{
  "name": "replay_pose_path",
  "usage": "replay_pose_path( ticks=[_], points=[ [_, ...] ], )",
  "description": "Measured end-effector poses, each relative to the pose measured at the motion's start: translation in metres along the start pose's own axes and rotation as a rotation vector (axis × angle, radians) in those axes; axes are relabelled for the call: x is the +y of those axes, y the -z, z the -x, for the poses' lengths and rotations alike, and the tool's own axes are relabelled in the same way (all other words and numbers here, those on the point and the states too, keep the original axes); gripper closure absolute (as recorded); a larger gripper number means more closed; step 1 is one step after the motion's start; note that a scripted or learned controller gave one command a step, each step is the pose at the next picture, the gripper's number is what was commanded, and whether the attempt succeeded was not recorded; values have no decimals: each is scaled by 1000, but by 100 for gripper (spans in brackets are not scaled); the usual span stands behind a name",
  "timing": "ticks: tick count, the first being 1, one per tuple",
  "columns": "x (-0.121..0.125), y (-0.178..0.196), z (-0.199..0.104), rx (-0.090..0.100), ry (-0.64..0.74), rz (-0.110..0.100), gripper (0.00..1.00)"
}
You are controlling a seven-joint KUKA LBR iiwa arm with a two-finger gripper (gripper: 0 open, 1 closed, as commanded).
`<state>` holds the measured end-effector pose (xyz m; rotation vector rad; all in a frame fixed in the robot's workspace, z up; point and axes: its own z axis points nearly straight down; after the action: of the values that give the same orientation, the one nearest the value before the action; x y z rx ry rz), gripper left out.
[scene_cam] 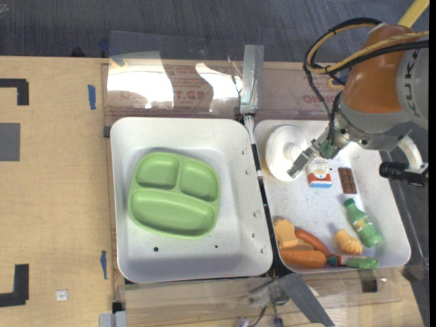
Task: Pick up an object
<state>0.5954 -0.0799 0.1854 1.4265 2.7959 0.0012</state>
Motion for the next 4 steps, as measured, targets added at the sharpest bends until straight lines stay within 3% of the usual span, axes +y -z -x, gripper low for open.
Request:
replay_pose_path(
  ticks=[1,2,3,4],
  points=[
    [-55,-91,15,-13,46,12,0],
    [-6,-92,39,-8,-393,10,0],
    [-67,-98,-2,1,-745,0,0],
    [-65,-86,-1,-1,-742,5,100]
  ],
)
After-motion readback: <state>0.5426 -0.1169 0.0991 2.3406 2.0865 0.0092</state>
